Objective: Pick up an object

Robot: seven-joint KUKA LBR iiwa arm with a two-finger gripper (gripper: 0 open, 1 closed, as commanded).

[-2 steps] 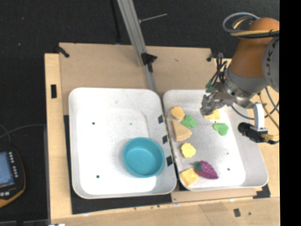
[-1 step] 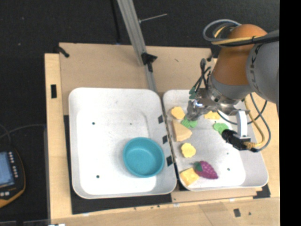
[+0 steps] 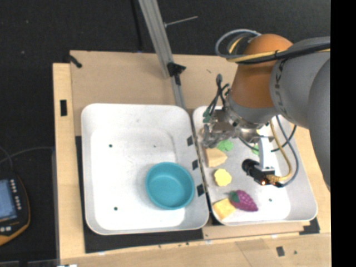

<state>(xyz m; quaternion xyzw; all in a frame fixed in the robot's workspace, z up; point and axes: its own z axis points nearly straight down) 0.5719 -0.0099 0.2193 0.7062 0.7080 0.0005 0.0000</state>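
White bins [image 3: 100, 149], tan bench [image 3: 111, 77].
Teal bowl [image 3: 168, 185]; right of it yellow pieces [image 3: 222, 177], purple grapes [image 3: 243, 200], green bit [image 3: 225, 146].

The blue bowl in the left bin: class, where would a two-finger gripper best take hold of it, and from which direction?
Probably by the rim of the blue bowl, coming straight down from above. It sits upright and open, too wide to span, so one finger inside and one outside the thin wall should pinch it. Its upper-left rim is farthest from the left bin walls.

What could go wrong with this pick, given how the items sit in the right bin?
The pincer hangs near the right bin's left wall, so it may strike the wall. The green piece and tan wedge touch, so one may get nudged. The arm hides part of the green piece.
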